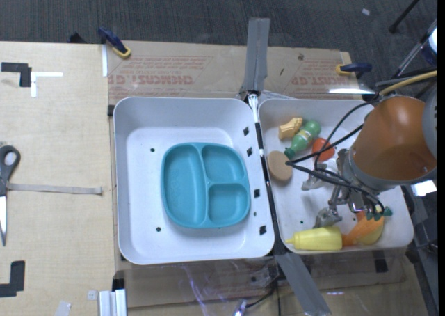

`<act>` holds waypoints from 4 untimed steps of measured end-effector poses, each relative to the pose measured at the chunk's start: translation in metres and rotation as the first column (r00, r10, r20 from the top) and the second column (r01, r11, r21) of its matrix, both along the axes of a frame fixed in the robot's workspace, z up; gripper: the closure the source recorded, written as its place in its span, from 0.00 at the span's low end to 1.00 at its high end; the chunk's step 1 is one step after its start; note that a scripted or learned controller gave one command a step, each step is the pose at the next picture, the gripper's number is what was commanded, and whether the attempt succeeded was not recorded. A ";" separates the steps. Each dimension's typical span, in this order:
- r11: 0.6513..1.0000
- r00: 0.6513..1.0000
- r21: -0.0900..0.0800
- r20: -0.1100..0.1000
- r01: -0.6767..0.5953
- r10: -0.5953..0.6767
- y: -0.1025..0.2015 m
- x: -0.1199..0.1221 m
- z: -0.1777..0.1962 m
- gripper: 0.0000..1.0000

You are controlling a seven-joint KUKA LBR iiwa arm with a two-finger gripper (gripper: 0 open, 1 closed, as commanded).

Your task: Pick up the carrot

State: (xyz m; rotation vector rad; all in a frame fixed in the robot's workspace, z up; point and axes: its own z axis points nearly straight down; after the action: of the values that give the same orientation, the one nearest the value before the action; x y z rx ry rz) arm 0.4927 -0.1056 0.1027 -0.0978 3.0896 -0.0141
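Approach step of the pick, by the look of it, with no lift under way; grey arm with an orange band [393,137] reaching in from the right over the right-hand shallow white bin [295,196]; two-finger gripper [332,216] low in that bin's near half, tips pointing down toward the floor of the bin.

Orange toy carrot with a green top [364,230] lying at the bin's near right corner, just beside the gripper and to its right; long yellow toy vegetable [318,240] touching or nearly touching the carrot's left end, directly below the gripper tips.

Whether clenched or released, impossible to tell; nothing visibly caught in the tool, cables crossing in front.

Likely next: a short shift rightward onto the carrot's body, clear of the yellow piece, then a close and a straight lift.

Elsewhere: teal divided plastic plate [206,185] in the left-hand white bin [132,189]; cluster of small toy foods [299,137] at the right bin's far end.
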 end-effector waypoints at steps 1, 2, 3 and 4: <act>1.000 0.999 0.007 -0.045 0.011 -0.011 0.001 0.056 -0.010 0.00; 0.950 0.949 0.008 -0.044 0.313 -0.312 0.014 0.129 0.009 0.00; 0.990 0.989 0.008 -0.047 0.142 -0.142 0.028 0.053 0.090 0.00; 0.998 0.997 0.007 -0.047 0.061 -0.061 0.027 -0.014 0.113 0.00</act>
State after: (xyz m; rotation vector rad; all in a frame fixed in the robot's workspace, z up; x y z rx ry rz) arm 0.4791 -0.0788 0.2160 -0.0038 3.1384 -0.0005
